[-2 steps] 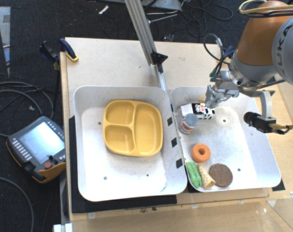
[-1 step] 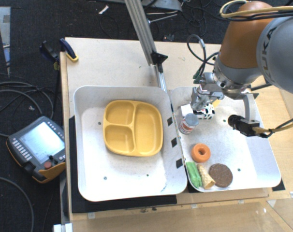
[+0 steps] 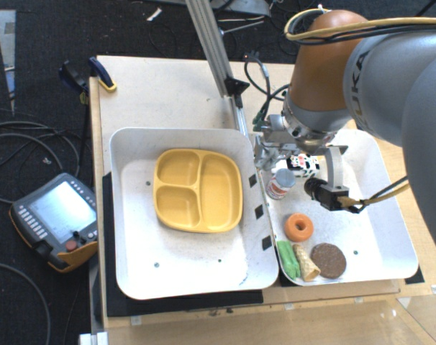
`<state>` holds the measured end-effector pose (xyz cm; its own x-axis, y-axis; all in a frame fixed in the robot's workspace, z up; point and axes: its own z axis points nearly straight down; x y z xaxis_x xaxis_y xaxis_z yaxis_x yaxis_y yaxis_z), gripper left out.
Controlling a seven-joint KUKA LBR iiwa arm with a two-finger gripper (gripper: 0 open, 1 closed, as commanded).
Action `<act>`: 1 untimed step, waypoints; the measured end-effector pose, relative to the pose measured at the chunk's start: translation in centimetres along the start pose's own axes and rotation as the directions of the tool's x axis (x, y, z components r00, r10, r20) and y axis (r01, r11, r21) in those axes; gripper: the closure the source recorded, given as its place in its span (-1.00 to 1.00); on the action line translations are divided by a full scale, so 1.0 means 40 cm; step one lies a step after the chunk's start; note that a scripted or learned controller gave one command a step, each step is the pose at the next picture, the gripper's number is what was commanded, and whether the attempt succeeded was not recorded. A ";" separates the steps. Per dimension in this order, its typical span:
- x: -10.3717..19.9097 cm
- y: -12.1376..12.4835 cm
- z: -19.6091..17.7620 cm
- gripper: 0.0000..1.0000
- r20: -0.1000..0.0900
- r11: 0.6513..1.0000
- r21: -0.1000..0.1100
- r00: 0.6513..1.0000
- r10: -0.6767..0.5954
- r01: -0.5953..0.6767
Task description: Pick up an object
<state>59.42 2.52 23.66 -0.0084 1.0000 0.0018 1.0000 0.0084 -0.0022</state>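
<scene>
My gripper hangs over the upper left part of the right bin, under the grey arm with its orange band. Just below it stands a small white cylinder with a red base, close to the bin's left wall. A small black-and-white item shows right at the gripper; whether it is held I cannot tell. Further toward the front lie an orange ring, a brown round disc, a tan piece and a green piece.
The left bin holds a yellow divided plate. A slanted metal rail runs down to the ridge between the bins. Cables and a black connector hang beside the gripper. A teach pendant lies off the bench at left.
</scene>
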 end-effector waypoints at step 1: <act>0.121 -0.018 -0.018 1.00 0.000 1.000 -0.003 1.000 0.000 0.000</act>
